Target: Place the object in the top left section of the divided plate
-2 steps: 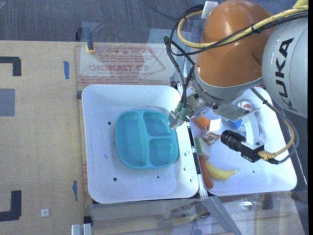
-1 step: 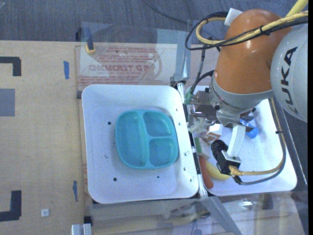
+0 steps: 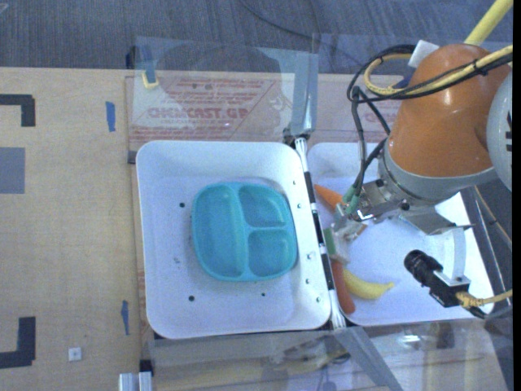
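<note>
On the desk [image 3: 65,218] you see two shallow white bins side by side: the left bin [image 3: 163,169] carries the turquoise divided plate [image 3: 242,230], the right bin [image 3: 407,300] carries the objects. The grey arm with its orange band [image 3: 444,112] reaches in from 3 o'clock and hangs over the right bin, wrist tilted toward the wall the two bins share.

The hand [image 3: 348,218] sits low at that bin's left side; you cannot tell from this slant whether it is open, closed or gripping anything. Three objects lie close around it: an orange carrot-like piece [image 3: 328,195] at about 11 o'clock, just beside it; a yellow banana [image 3: 364,284] at about 5 o'clock, near, its long axis running roughly 10 to 4 o'clock; and a reddish piece [image 3: 346,300] against the left wall at 6 o'clock. Which of these is the task's object cannot be read here.

The plate lies at 9 o'clock from the hand, across the wall. Its top left section [image 3: 218,210] is the far one, so the carry will probably run leftward over the near sections.
</note>
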Controlling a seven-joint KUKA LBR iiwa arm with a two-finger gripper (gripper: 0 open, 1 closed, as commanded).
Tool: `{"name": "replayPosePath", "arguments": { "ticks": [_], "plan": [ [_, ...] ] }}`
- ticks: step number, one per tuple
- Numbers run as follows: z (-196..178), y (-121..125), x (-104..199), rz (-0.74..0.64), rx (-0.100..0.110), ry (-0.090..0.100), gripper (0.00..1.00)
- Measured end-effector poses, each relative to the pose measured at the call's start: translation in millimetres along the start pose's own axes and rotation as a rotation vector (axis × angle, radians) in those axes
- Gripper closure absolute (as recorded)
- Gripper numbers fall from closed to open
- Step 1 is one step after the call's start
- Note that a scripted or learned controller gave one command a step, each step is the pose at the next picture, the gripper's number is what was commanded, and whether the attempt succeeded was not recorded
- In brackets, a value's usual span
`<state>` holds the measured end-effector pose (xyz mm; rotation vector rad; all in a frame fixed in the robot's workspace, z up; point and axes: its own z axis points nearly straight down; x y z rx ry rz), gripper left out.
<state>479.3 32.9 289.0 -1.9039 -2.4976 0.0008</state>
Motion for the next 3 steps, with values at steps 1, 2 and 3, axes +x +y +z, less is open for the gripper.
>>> {"name": "replayPosePath", "arguments": {
  "ticks": [1, 2, 3],
  "plan": [
    [-31, 34, 95, -0.156, -0.003, -0.001, 1.00],
    [-127, 112, 55, -0.074, -0.003, -0.001, 1.00],
    [-49, 69, 68, -0.328, -0.001, -0.001, 1.00]
  ]
}}
